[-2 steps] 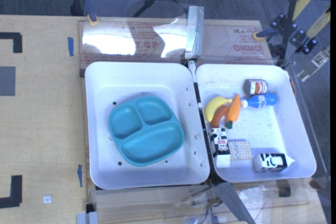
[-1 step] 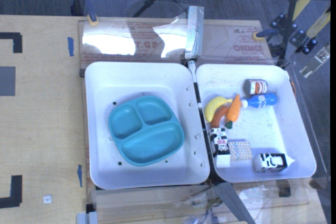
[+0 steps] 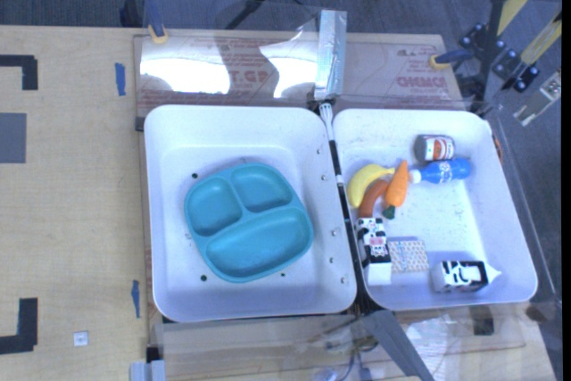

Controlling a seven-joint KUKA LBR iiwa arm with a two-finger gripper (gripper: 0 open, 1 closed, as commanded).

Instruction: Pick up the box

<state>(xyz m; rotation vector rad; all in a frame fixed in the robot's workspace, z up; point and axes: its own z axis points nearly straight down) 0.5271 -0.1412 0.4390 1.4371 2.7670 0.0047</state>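
Camera view: box (image 3: 407, 255), right bin (image 3: 504, 192).

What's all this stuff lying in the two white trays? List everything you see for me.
White bins: two, side by side on the bench.
Divided plate: one, teal, in the left bin.
Can: one, red and white, right bin, far side.
Bottle: one, blue, lying beside the can.
Banana: one, yellow, right bin.
Carrot: one, orange, against the banana.
Cow-pattern carton: one, black and white, near the divider.
Patterned box: one, speckled, right bin, near side.
Small carton: one, black and white, near corner.
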